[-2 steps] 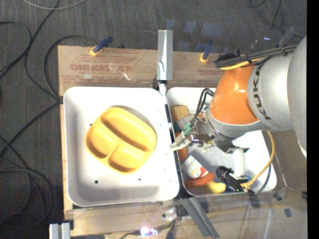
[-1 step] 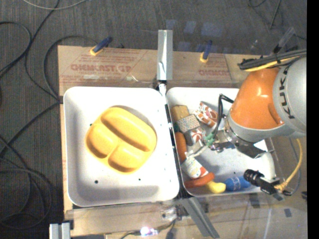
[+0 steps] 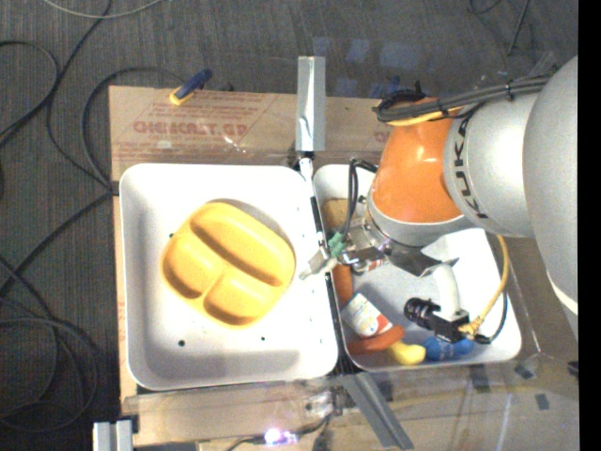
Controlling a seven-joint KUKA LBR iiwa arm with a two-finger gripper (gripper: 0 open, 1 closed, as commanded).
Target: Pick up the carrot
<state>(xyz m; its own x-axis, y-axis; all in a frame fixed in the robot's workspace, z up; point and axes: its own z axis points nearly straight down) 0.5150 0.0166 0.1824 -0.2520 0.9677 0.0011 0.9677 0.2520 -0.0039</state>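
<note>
**benchwatcher:** So where was it in the carrot pick? The arm (image 3: pixel 441 172) was hanging low over the right bin (image 3: pixel 502 346), wrist down near that bin's left wall. The gripper (image 3: pixel 349 252) sat right at the divider between the two bins. Couldn't tell if it was spread or pinched, the orange wrist band blocked too much.

**gripfail_greg:** And the carrot?

**benchwatcher:** My best guess was the orange stick (image 3: pixel 344 280) poking out just below the gripper, running down toward the front of the bin. Touching or nearly so, couldn't say which. Just past it sat a white bottle-ish toy (image 3: pixel 364 316), then a red thing (image 3: pixel 376 338), a yellow one (image 3: pixel 408 352) and a blue one (image 3: pixel 449 349) along the front wall. Off to the gripper's other side, the left bin (image 3: pixel 150 346) had a big yellow bread-shaped toy (image 3: pixel 229 261).

**gripfail_greg:** So reaching, not lifted.

**benchwatcher:** Looked like the approach or the grab itself. Nothing showed it was clamped. Next it'd need a firm close on the carrot, then a straight lift clear of the wall and the bottle.
</note>
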